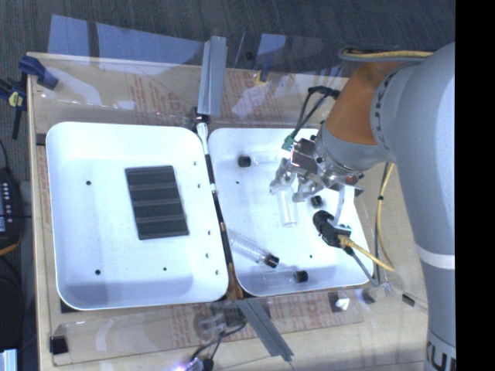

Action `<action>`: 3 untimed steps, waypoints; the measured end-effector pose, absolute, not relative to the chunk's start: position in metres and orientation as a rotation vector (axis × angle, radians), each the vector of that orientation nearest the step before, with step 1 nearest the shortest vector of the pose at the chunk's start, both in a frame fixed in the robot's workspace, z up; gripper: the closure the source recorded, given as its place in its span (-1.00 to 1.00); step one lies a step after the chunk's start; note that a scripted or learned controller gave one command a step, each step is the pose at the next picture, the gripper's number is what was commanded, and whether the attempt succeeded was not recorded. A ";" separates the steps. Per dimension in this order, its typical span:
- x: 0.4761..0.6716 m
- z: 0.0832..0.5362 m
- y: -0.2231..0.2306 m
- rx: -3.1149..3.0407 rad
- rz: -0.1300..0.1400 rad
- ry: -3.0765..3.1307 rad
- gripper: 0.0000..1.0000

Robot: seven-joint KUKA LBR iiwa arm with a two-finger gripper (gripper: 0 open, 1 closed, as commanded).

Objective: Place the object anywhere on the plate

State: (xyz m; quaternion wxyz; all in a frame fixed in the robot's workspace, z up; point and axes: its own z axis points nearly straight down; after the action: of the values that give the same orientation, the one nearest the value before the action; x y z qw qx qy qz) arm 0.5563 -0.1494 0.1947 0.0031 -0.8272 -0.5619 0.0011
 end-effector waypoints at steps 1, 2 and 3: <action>0.482 0.097 -0.113 -2.628 -0.015 -1.758 1.00; 0.497 0.191 -0.020 -2.668 0.002 -1.650 1.00; 0.544 0.190 0.028 -2.761 0.008 -1.491 1.00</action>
State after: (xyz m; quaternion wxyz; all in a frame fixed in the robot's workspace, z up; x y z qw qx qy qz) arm 0.5436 0.0284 0.1901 0.0020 -0.8799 -0.4751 0.0027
